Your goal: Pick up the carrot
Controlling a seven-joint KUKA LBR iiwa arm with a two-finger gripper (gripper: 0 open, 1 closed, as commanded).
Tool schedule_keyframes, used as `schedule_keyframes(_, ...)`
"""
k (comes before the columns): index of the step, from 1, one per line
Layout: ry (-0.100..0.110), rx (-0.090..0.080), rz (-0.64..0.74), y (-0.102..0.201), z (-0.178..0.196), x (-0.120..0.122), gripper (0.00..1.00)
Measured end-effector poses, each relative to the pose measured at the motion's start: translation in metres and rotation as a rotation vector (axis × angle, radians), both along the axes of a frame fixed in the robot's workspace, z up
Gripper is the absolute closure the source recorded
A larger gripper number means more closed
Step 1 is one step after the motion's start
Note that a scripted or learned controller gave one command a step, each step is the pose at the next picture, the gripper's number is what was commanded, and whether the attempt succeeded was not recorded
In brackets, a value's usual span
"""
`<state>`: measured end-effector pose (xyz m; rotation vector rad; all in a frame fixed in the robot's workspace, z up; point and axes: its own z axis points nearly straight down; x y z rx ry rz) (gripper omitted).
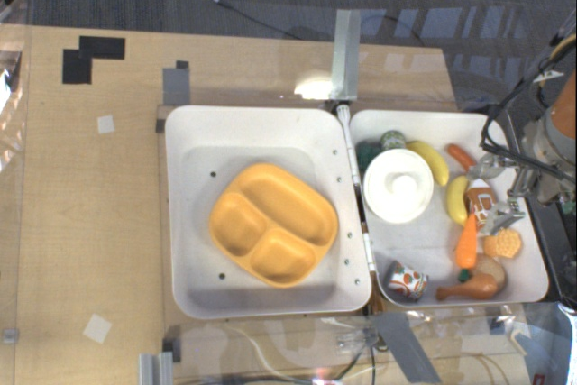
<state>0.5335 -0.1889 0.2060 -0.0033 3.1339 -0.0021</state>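
We see the end effector (507,216) hanging low over the right bin (541,279), just beside the carrot (466,245); whether it is open or closed, we cannot tell. The carrot lies in that bin, seemingly ungrasped, so we judge the pick still undone.

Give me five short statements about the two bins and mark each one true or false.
1. The carrot lies in the right bin. True.
2. The yellow divided plate sits in the right bin. False: it sits in the left bin.
3. The carrot lies between the gripper fingers. False: it lies on the bin floor beside the gripper.
4. A banana lies beside the white round lid. True.
5. The carrot's green end points toward the camera view's top. False: toward the bottom.
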Motion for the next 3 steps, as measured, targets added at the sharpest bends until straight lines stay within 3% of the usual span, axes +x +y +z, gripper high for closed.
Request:
schedule_keyframes(1, -0.011, -0.004, 0.023, 0.022, -0.116, -0.038, 0.0)
schedule_keyframes(2, -0.017, -0.005, 0.03, 0.023, -0.103, -0.035, 1.0)
schedule_keyframes(3, -0.001, 0.002, -0.073, 0.053, -0.113, -0.028, 1.0)
